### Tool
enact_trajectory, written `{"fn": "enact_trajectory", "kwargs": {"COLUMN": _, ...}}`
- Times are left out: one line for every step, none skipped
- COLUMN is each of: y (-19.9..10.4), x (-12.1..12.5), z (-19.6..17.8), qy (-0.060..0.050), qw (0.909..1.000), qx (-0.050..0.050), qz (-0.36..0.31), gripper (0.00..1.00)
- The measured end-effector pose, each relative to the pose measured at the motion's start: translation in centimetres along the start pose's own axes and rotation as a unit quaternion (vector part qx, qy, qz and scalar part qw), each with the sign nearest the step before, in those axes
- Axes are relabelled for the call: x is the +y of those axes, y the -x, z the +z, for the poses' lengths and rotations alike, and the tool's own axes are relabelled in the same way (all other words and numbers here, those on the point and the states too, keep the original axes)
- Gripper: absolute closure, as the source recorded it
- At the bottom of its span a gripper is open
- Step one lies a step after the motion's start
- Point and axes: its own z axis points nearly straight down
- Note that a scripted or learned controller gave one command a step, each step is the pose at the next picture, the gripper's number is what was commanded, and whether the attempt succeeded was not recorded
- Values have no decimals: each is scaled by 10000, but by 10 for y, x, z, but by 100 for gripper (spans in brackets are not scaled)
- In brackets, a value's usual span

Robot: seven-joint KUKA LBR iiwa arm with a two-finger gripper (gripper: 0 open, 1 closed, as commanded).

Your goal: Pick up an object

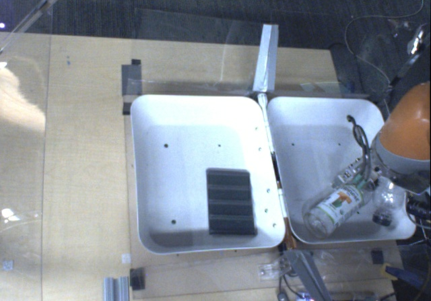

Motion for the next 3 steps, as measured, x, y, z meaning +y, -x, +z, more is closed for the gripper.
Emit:
{"fn": "enact_trajectory", "kwargs": {"y": -61, "x": 61, "z": -22, "qy": -90, "qw": 9987, "qx": 59, "qz": 503, "gripper": 100}}
{"fn": "enact_trajectory", "kwargs": {"y": -61, "x": 61, "z": -22, "qy": -90, "qw": 9987, "qx": 58, "qz": 505, "gripper": 0}}
{"fn": "enact_trajectory", "kwargs": {"y": -62, "x": 30, "z": 12, "qy": -41, "qw": 9990, "qx": 27, "qz": 443, "gripper": 0}}
